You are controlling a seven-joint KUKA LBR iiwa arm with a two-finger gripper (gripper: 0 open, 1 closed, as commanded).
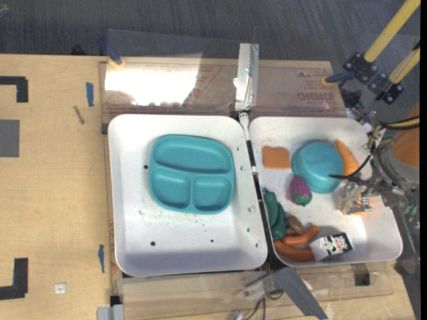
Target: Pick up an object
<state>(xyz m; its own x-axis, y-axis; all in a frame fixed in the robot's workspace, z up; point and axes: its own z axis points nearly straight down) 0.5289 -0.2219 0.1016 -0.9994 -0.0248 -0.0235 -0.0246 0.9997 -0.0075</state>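
I read the right bin [390, 242] from its near edge outward. At the near edge lies a small black-and-white carton [331, 245], tilted. Just beside it on the left are two glossy red-orange sausage shapes [297, 236], one touching the other. A dark green soft-looking item [273, 213] runs along the left wall of this bin, meeting the sausages at its near end.

Toward the middle sits a small purple rounded piece [300, 191], touching the rim of a teal bowl [319, 167]. The bowl is smooth plastic and lies mouth-down. An orange carrot shape [346, 157] leans against the bowl's right side. A flat orange slab [275, 157] lies near the far left corner.

The gripper [355, 199] stands low by the right wall, just beside the bowl and the carrot; a black cable crosses in front of it. I cannot tell whether it is open or closed, and I see nothing held.

The left bin [127, 199] carries a teal three-compartment plate [192, 172], centred. Beyond both bins a metal strip [247, 79] stands upright on a clear sheet [160, 79].
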